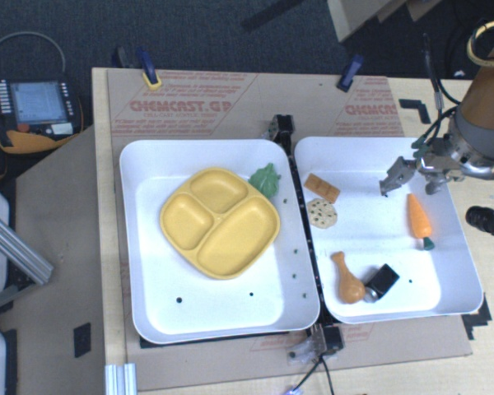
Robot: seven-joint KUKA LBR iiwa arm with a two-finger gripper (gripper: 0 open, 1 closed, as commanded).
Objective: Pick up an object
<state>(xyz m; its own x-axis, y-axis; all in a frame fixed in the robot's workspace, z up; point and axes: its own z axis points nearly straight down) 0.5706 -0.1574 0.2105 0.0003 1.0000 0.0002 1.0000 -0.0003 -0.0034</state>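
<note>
Teach pendant (34, 113) left of bench; blue clamps (148, 68) on cardboard sheet (230, 105).

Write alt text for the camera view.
The pincer hangs open above the right bin, which holds a carrot, cookie, cracker, drumstick and black block. The left bin holds a yellow divided plate beside a green toy.

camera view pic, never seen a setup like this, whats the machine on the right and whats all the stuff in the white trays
The picture comes from a single camera fixed above a bench, looking down at a slant. The machine at the right is a robot arm; its gripper, two fingers spread apart with nothing between them, hangs over the right bin. That bin holds toy food: a carrot, a cracker, a round cookie, a chicken drumstick, plus a small black block. The left bin holds a yellow divided plate with a green leafy toy at its edge.
</note>
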